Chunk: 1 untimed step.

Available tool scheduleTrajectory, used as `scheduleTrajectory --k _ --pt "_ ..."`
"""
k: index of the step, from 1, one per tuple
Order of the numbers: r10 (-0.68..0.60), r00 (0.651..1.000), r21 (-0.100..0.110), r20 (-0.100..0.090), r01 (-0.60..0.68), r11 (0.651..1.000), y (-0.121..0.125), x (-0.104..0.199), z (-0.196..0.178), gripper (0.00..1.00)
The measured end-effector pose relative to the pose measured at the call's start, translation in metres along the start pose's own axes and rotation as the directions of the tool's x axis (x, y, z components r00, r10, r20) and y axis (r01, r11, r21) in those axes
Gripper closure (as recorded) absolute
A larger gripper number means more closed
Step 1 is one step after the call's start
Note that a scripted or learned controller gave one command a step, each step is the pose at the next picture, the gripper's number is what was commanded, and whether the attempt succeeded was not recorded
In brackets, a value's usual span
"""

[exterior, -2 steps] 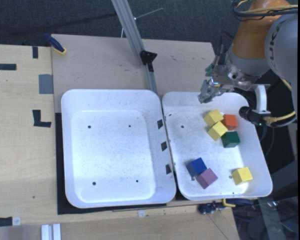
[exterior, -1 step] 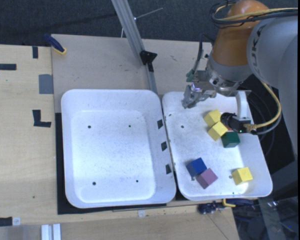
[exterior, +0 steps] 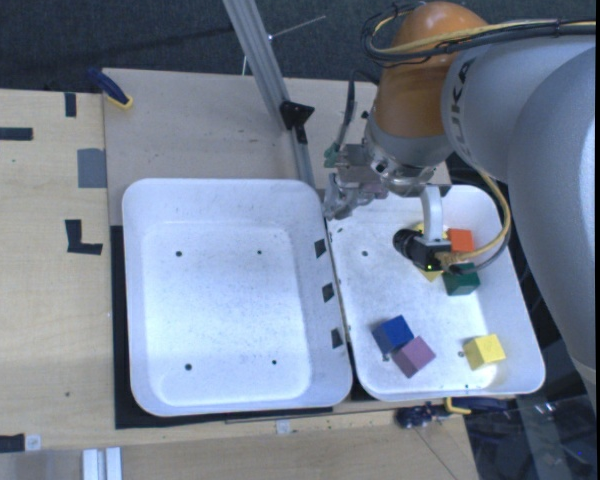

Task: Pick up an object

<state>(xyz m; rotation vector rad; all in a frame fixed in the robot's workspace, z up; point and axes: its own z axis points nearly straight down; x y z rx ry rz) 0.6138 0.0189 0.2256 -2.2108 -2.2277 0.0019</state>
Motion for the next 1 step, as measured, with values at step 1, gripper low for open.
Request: scheduleTrajectory --k 1 --pt "-0.001 1.000 0.000 -0.001 0.001 1.000 -0.0122 0.0603 -0.0013 1.00"
